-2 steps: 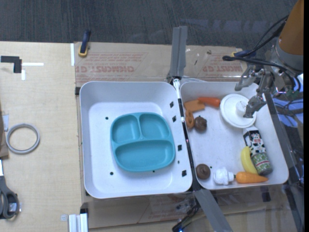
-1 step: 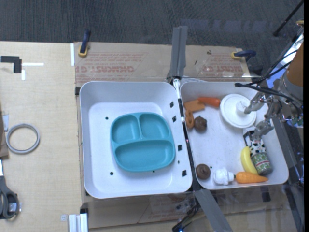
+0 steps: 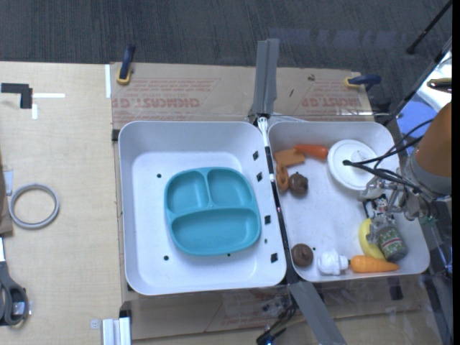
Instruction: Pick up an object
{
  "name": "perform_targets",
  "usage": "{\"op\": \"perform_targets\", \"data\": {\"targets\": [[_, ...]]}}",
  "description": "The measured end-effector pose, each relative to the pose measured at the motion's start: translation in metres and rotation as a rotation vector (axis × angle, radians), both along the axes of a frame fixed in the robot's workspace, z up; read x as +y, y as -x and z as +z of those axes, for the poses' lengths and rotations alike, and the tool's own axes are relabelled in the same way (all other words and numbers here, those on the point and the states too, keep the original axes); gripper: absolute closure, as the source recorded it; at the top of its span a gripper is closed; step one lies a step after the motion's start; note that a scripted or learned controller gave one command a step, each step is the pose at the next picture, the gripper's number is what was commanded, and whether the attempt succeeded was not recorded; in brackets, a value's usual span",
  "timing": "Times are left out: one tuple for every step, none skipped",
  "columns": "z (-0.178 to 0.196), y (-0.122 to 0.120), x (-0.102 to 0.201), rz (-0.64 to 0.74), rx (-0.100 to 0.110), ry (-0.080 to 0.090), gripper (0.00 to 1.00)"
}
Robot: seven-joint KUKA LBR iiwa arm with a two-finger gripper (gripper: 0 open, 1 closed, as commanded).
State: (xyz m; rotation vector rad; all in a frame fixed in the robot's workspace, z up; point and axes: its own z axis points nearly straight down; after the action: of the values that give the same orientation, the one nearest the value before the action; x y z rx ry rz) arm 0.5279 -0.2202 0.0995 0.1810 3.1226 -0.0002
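My gripper (image 3: 381, 208) hangs low over the right side of the right bin (image 3: 323, 225), with cables trailing from its wrist. Just below it lie a small green can (image 3: 391, 242) and a yellow banana (image 3: 369, 240), the can close under the gripper's tip. Whether they touch I cannot tell. Along the bin's front edge are an orange carrot (image 3: 372, 265), a white toy (image 3: 332, 262) and a brown ball (image 3: 302, 254). Farther back sit a white round lid (image 3: 351, 164), another carrot (image 3: 311, 150), an orange-brown piece (image 3: 287, 161) and a second brown ball (image 3: 297, 185).
The left bin (image 3: 140, 192) holds a blue divided plate (image 3: 213, 210). On the wooden bench at the left lie a grey tape roll (image 3: 32, 205) and scissors (image 3: 13, 302). Clamps (image 3: 126, 65) hold cardboard behind the bins.
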Motion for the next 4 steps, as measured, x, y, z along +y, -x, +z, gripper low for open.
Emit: {"op": "perform_targets", "data": {"targets": [[-0.008, 0.004, 0.051, 0.025, 0.013, -0.002, 0.00], [-0.008, 0.031, 0.010, -0.028, 0.011, -0.001, 0.00], [-0.004, 0.043, 0.056, -0.141, -0.006, 0.001, 0.00], [0.003, 0.043, 0.057, -0.138, -0.001, 0.000, 1.00]]}}
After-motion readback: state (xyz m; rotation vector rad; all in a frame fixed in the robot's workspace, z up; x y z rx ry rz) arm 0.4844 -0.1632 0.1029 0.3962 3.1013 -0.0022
